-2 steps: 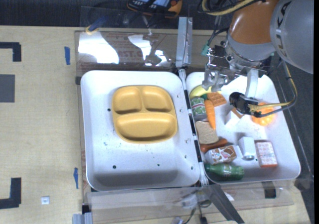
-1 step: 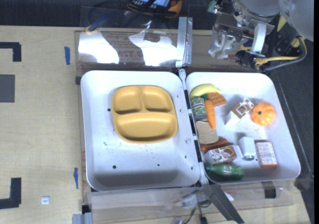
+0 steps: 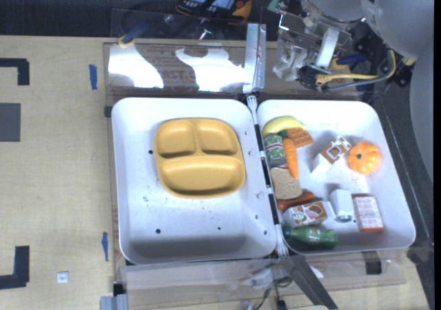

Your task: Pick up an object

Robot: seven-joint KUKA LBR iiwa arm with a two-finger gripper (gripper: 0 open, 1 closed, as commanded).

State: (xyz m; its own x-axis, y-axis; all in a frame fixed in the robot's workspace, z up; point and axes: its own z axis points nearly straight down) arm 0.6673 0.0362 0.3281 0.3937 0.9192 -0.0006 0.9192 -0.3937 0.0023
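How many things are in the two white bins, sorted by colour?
Yellow: 2, the divided plate and banana
Orange: 2, the carrot and small pumpkin
Green: 2, the can and bottle
Brown: 2, the bread slice and waffle
Red or white boxes and cup: 4
Total: 12

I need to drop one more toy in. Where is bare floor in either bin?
Left bin: bare strips around the yellow tray, widest along the near edge. Right bin: bare far-right corner behind the pumpkin; crowded along the divider, from banana to green bottle.
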